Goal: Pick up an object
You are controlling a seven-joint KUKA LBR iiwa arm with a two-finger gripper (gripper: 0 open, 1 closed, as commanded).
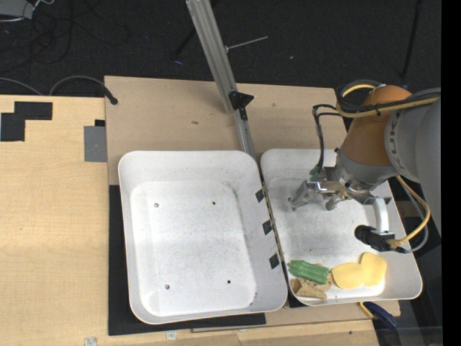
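Two white bins fill the lower frame. In the right bin (284,175), three things crowd the bottom edge: a green object (310,270), a yellow object (360,272) and a small tan piece (312,288), too small to identify. The gripper (315,197) hangs at centre right with its fingers spread, pinching nothing. The arm's bulk hides the bin's upper right corner. The left bin (137,171) sits beside it.

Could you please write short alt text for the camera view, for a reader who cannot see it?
A grey robot arm's claw hangs over the right bin, apart from a green piece, a yellow piece and a tan piece at its near edge. The left bin sits alongside.
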